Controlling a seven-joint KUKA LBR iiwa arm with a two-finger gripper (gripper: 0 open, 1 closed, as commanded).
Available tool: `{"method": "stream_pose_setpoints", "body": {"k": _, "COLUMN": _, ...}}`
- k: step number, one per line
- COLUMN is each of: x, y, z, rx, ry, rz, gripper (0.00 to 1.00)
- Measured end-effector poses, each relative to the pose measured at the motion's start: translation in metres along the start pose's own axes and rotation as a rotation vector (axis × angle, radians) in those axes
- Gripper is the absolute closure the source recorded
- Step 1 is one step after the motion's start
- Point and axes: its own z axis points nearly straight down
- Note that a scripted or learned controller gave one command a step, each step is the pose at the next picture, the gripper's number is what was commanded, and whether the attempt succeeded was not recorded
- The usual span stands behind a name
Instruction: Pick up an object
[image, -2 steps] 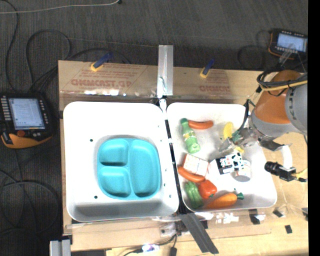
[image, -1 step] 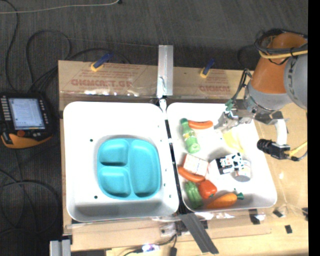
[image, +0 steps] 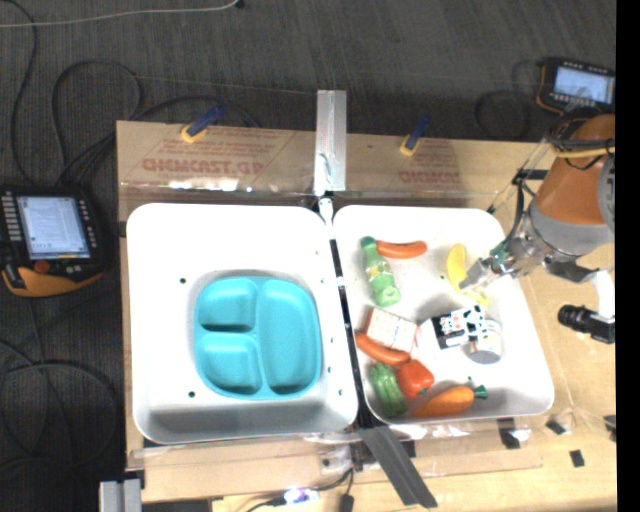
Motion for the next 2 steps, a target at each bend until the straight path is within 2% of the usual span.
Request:
{"method": "stream_pose_setpoints", "body": {"k": 1, "x": 0.016, "y": -0.050, "z": 0.042, "rx": -0.019, "ry": -0.010, "rz": -0.216, "gripper": 1.00}}
{"method": "stream_pose_setpoints", "body": {"k": 2, "x": 0.049, "y": 0.026, "z": -0.079, "rx": -0.003, "ry": 0.001, "rz": -0.198, "gripper": 1.00}}
